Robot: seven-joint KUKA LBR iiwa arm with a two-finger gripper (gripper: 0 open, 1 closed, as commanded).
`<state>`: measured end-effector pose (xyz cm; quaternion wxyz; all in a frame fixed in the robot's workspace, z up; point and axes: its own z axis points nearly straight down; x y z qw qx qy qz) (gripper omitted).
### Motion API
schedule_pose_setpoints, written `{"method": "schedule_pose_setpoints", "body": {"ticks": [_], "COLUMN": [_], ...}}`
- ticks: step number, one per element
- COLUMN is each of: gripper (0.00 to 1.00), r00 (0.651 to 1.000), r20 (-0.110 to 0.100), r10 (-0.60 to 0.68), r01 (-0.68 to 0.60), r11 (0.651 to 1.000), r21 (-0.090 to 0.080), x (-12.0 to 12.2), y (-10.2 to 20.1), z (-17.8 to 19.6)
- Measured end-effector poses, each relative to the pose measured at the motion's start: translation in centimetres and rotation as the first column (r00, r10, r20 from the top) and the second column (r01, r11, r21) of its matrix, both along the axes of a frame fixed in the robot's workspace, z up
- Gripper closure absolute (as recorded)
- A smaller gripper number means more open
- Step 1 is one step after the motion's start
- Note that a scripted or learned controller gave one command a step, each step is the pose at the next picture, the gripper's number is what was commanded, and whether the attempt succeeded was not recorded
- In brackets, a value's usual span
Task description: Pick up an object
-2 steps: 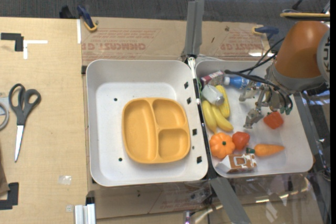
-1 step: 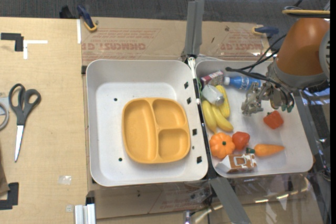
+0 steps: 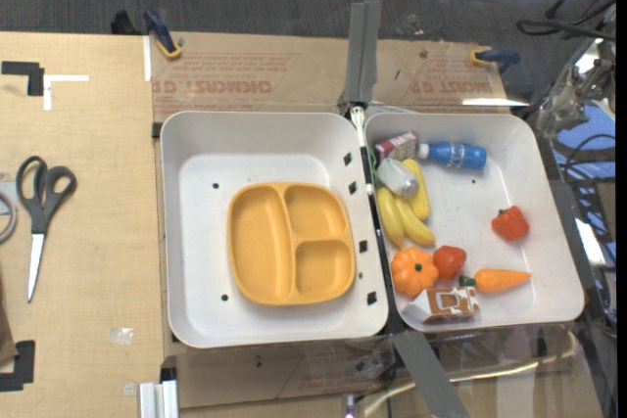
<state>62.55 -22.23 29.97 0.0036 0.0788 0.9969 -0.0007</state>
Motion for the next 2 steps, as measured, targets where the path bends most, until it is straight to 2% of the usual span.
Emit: {"method": "schedule_pose_setpoints", "body": {"ticks": [1,2], "gripper": [1.00,0.00], "r00": [0.994,0.994], "r20": [-0.003,-0.002], "r10": [0.108,0.108], "r01": [-0.108,-0.108], "r11": [0.994,0.994], "r21": [0.001,0.000], "x": [0.76,0.78], "y": [0.18,0.16], "z": [-17.64,-17.59]}}
